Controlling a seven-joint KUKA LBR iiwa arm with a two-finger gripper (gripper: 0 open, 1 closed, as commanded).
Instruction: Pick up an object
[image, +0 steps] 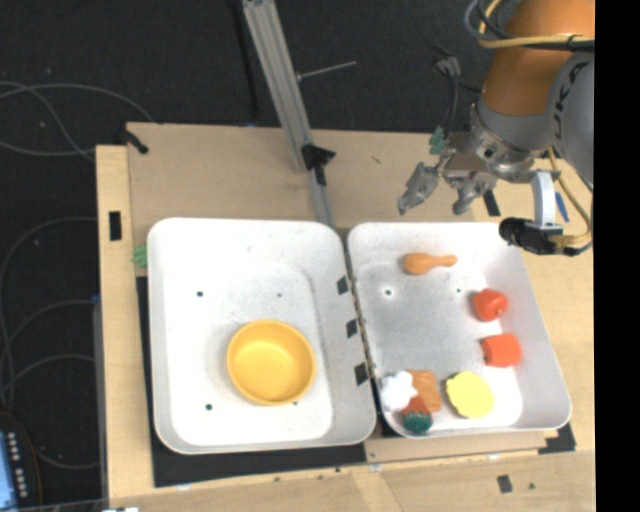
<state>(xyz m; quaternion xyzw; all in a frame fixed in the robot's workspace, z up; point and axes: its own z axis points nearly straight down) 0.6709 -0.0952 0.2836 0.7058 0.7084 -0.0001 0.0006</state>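
I'm hovering my gripper (440, 195), fingers spread and holding nothing, at the right bin's (540, 330) far edge, the orange drumstick toy (428, 263) lying crosswise just nearer.

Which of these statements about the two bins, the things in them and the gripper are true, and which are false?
1. The yellow bowl lies in the left bin. True.
2. The gripper holds the red block. False: its open fingers hold nothing; it hangs above the right bin's far edge.
3. The orange drumstick lies near the far side of the right bin. True.
4. The yellow disc lies in the left bin. False: it lies in the right bin, near its front edge.
5. The red block and the orange block lie along the right side of the right bin. True.
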